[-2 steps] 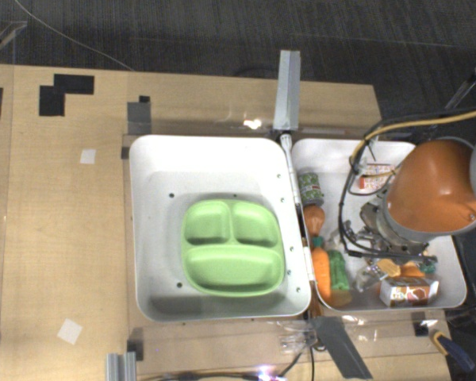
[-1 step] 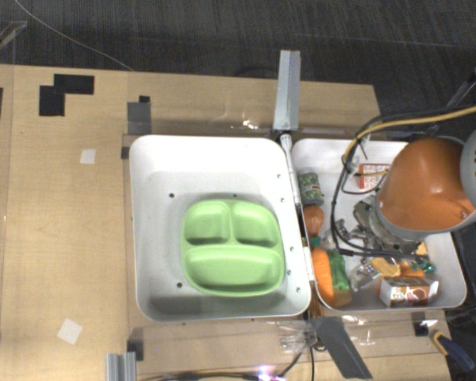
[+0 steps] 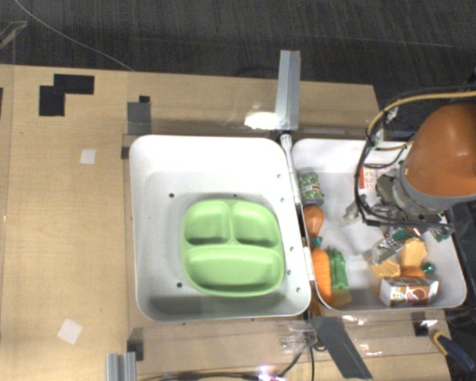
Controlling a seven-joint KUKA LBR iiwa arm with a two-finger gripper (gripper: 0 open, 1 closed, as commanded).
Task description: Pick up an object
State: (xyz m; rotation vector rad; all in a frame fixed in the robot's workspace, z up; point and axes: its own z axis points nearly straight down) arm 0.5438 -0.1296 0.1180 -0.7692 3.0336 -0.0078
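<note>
Beneath the gripper point(image 3: 402, 234), yellow wedge point(image 3: 413, 254)

green tray point(image 3: 233, 246) fills left bin point(image 3: 155, 181), clutter crowds right bin point(image 3: 333, 159)

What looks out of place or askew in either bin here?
Nothing looks spilled or damaged. The green tray lies flat in the left bin. The carrot and small can lie loosely against the right bin's left wall.

A green divided tray point(image 3: 233, 247) lies in the left bin point(image 3: 147, 213), perhaps slightly off-centre.
</note>
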